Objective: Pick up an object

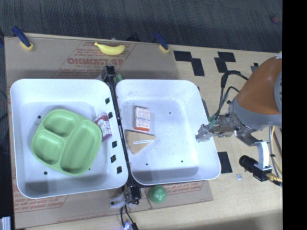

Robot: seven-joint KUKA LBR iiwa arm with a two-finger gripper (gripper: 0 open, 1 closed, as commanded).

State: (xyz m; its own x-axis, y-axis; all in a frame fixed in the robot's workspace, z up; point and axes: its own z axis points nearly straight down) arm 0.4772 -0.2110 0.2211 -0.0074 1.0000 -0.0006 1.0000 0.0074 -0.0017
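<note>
Nothing has been picked up, so the whole grasp is left to do. At the bottom of the frame a green ball [157, 193] sits on the cardboard just outside the bins. The gripper [205, 132] hangs at centre right over the right bin's [192, 169] right rim, nothing visibly in it; whether it is open I cannot tell. Left of it lie open white floor, then a tan wedge [138, 141] and an orange-and-white packet [142, 118]. The left bin [21, 176] holds a green tray [66, 141]. Farthest up, a yellow banana [110, 47]
</note>
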